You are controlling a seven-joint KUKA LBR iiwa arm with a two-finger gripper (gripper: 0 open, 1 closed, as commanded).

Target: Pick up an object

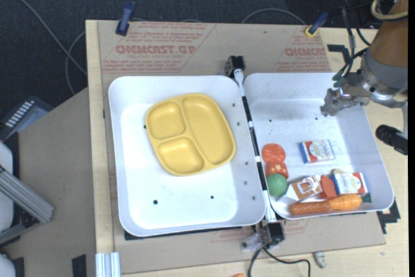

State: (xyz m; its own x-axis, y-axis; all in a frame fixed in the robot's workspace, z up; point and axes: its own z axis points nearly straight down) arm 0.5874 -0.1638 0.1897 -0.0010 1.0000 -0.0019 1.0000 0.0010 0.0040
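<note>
Up at the right bin's (305,91) far corner, the gripper (332,104) hung low; whether its fingers were parted, I couldn't tell. Nothing visibly held. Toy food sat clustered near-side: tomato (273,154), carrot (324,205), small carton (317,151).

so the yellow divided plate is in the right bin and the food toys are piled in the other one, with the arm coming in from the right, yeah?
Not quite. The camera view shows the yellow divided plate in the left bin, not the right one. The food toys, such as the carrot and the tomato, lie in the right bin. The arm does come in from the right, its gripper over the right bin.
</note>
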